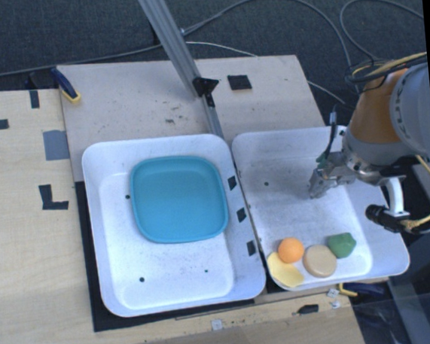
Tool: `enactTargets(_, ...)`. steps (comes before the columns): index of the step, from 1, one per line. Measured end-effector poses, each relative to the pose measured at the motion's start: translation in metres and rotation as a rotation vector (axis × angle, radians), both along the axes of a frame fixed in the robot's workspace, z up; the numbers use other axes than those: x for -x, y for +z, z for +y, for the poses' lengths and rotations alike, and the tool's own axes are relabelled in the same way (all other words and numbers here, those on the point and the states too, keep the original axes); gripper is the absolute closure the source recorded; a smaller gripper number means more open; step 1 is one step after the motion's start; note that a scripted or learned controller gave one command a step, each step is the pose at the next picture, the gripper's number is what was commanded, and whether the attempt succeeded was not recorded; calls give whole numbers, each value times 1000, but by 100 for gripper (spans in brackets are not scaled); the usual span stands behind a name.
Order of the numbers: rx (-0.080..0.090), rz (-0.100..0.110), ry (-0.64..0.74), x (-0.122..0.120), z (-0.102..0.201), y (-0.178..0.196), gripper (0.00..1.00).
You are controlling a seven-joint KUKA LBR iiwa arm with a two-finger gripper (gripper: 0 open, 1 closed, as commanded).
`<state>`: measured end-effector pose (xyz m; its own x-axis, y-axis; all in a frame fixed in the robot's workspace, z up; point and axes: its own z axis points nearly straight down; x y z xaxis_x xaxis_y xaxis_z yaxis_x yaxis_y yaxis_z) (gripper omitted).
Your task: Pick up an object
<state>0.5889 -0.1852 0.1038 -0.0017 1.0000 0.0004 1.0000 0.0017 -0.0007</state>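
Where the arm [392, 124] reaches in from the right, its grey body and orange band hang over the far right part of the right bin [274, 162], and the gripper [323, 183] points down toward the bin floor near the middle of that bin. Whether the fingers are spread or closed cannot be told from this slanted view; nothing can be seen between them.

Four small things sit bunched along the near edge of the right bin, well apart from the gripper. An orange ball [290, 250] lies just beside a round tan object [320, 261], and the two appear to touch. A yellow object [284, 273] lies under and in front of the ball, at the bin's near left corner. A green object [342, 244] rests just to the right of the tan one.

The left bin [109, 215] holds a blue square plate [178, 197] with rounded corners, lying flat toward the far side of that bin.

Both bins rest side by side on the counter [22, 209], which carries several dark tape patches. A grey metal bar [180, 50] slants down from the top toward the gap between the bins. No writing, label or brand can be read anywhere.
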Motion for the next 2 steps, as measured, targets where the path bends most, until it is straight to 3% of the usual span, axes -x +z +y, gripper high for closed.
enactTargets(2,2,-5,-2,5,-11,119,100)
